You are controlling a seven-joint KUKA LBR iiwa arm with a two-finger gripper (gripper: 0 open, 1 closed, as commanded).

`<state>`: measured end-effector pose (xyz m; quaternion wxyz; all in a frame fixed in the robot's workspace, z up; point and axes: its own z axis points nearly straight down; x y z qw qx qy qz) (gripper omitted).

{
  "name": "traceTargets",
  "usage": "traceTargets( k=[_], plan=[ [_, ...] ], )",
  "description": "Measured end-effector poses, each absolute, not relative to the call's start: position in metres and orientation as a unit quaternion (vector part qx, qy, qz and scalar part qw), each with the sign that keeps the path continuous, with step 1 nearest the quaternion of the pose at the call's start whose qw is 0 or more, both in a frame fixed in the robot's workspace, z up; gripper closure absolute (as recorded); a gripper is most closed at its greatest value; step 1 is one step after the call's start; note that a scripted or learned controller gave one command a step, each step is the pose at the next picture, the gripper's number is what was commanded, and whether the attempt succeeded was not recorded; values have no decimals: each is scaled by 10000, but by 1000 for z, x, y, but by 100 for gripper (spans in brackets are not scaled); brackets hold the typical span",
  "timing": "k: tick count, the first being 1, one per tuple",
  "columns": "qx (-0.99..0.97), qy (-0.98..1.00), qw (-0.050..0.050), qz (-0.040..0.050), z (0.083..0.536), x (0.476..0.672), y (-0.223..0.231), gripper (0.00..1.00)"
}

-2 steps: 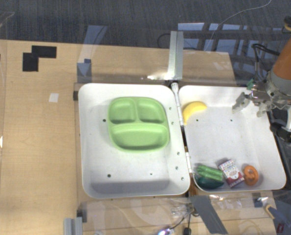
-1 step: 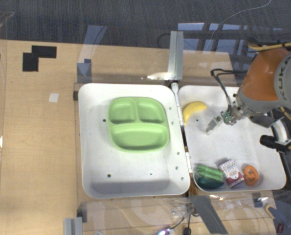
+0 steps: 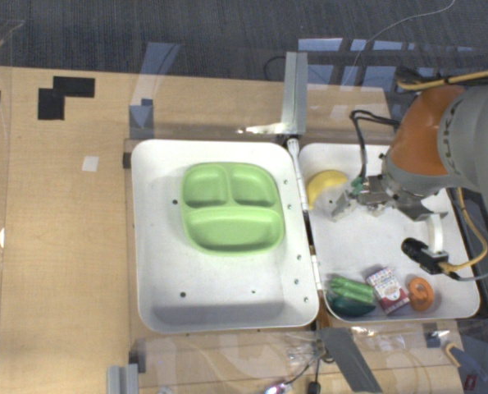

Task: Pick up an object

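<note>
Two shallow white plastic bins sit side by side on the bench: the left bin (image 3: 157, 302) and the right bin (image 3: 465, 302).

The left bin holds one light green divided plate (image 3: 230, 206) with three compartments. Its long axis runs left to right across the view, the two small compartments toward the far side.

The right bin holds four loose items:
- one round yellow fruit (image 3: 326, 185) at the far left corner;
- one dark green elongated packet (image 3: 352, 292) at the near left, long axis roughly left to right;
- one small printed carton (image 3: 386, 290) beside it;
- one small orange ball (image 3: 421, 293) just right of the carton.

The two-finger gripper (image 3: 348, 202) is low in the right bin, just beside the yellow fruit. Finger state: cannot be determined.
</note>
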<state>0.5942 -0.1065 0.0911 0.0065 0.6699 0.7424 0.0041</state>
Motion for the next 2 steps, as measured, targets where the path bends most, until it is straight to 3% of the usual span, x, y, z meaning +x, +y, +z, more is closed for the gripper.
traceTargets(
  k=[1,2],
  plan=[
    [6995,7145,-118,-111,89,663,-104,0],
    [6614,7500,23,14,128,570,-134,0]
  ],
)
